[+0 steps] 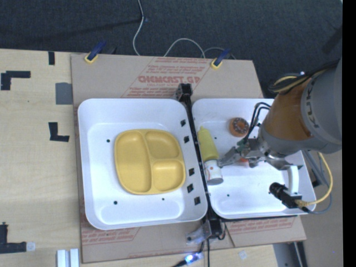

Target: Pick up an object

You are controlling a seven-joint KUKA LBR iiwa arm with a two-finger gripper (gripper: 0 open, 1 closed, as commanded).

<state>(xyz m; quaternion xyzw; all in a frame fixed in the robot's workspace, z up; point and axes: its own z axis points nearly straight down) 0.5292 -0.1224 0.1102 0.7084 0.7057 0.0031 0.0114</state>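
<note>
The gripper [225, 160] hung low in the right bin [250, 204], beside a yellow bottle [208, 149]. I could not tell its state.

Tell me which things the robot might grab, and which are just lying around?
Might grab:
- yellow bottle with a white cap, in the right bin
- small brown round thing, same bin
- gripper, beside the bottle

Lying around:
- yellow divided plate in the left bin
- cardboard sheet underneath
- white cable behind

A yellow-green bottle [207, 149] with a white cap is laid lengthwise right of centre; a small brown round object [239, 126] is seen further right.
</note>
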